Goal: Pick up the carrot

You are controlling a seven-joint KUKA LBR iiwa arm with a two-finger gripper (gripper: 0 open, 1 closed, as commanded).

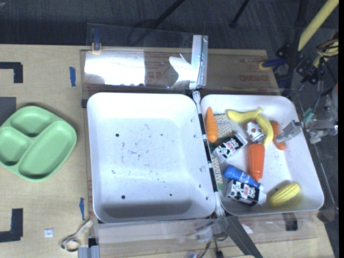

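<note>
Green divided plate (35,142) on the table, far left. Left bin (145,155). Right bin (306,160): carrot (211,126) against its left wall, long axis running near-to-far; banana (250,115), second orange piece (256,162), lemon (285,193). Gripper (293,129) at the right rim, carrot well to its left; fingers' spread cannot be told.

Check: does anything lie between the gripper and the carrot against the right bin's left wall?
Yes. A yellow banana and a small red-and-white item lie between the gripper and the carrot. The carrot's top looks uncovered.
</note>
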